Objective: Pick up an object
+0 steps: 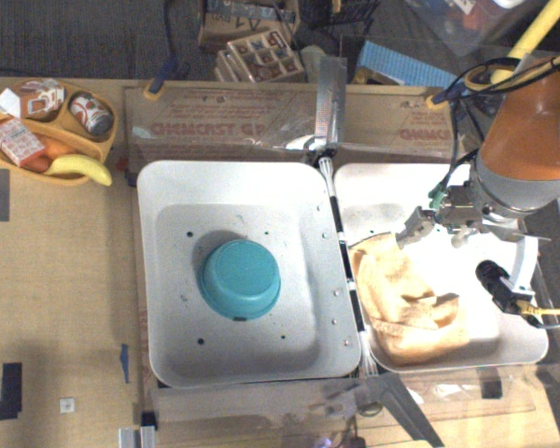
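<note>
Hovering over right bin (532, 343), jaws' state unreadable; limp tan cloth (406, 297) near left wall risked slipping grasp.

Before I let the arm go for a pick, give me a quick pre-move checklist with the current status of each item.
1. Target in reach: tan cloth lies crumpled in the right bin, below the gripper: ok.
2. Gripper free of any object: cannot tell.
3. Gripper over the cloth: it sits above the cloth's upper edge, off its middle: not ok.
4. Teal bowl upside down in the left bin, apart from the arm: ok.
5. Divider between the bins near the cloth's left edge: watch.
</note>
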Controlling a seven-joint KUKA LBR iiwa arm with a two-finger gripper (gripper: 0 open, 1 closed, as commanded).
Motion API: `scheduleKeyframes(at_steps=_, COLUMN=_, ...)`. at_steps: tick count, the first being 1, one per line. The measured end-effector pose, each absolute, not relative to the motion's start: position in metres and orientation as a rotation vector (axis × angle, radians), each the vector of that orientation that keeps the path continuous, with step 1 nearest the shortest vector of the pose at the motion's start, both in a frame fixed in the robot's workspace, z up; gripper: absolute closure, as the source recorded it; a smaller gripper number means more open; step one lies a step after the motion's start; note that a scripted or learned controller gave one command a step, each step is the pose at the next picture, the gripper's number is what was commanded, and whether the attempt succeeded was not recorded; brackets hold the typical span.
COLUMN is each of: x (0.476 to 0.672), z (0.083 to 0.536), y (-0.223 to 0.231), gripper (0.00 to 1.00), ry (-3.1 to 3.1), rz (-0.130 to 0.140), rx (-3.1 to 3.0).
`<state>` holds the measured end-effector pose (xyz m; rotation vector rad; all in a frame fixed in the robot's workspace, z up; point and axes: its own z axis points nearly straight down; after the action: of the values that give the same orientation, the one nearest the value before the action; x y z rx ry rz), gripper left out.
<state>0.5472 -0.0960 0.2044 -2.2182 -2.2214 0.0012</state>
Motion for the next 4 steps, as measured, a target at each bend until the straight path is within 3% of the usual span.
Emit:
scheduleKeyframes(at_steps=1, x=0.499, z=0.192, y=-0.076, gripper=0.0, ry=-1.676, rz=0.004, rx=-2.651)
scheduleKeyframes(at_steps=2, x=0.479, z=0.184, y=-0.051, gripper=0.0, ry=-1.744, rz=0.004, rx=-2.608)
scheduleKeyframes(at_steps=3, x=0.48, z=0.282, y=-0.128, gripper=0.0, ry=-1.911, rz=0.001, rx=-2.495)
scheduleKeyframes(at_steps=4, x=0.48, z=0.292, y=-0.129, gripper=1.0, ry=-1.911, rz=0.0, rx=-2.498)
